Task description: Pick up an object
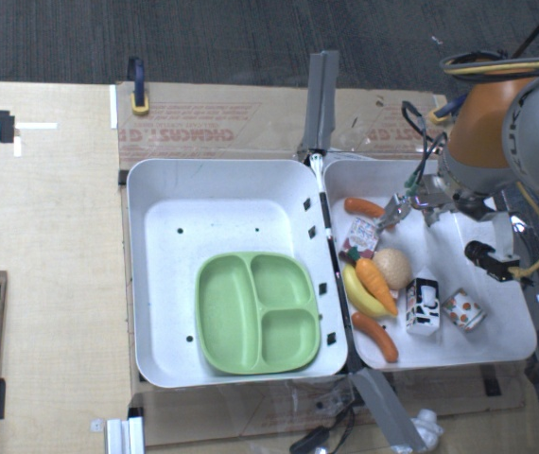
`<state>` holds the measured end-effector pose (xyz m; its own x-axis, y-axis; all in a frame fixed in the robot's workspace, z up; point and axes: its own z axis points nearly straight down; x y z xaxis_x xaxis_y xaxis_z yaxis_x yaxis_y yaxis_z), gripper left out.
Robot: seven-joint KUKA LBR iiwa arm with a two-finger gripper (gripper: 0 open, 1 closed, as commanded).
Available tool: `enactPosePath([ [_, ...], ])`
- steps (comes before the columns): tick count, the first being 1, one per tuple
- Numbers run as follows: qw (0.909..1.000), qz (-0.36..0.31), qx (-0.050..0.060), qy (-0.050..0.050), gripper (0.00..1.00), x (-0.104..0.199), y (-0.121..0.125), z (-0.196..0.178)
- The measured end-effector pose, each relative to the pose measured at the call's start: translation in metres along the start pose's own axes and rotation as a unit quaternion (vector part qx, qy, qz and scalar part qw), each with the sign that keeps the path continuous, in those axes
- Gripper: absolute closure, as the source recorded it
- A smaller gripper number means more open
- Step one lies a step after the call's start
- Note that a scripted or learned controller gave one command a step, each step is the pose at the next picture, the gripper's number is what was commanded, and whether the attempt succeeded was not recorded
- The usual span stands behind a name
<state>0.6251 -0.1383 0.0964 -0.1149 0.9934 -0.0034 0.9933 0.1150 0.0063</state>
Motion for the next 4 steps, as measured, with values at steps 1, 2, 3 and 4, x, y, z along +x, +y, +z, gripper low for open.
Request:
enactPosePath([
  [1,0.9997,0.026,0.001,0.001,0.00,0.039,0.039,0.003],
  [2,0.9998,-0.020,0.003,0.001,0.00,0.063,0.018,-0.096],
  [3,0.9957,0.093,0.004,0.001,0.00,0.070,0.026,-0.095],
  [4,0.9690,0.247,0.005,0.000,0.00,0.037,-0.035,0.005],
])
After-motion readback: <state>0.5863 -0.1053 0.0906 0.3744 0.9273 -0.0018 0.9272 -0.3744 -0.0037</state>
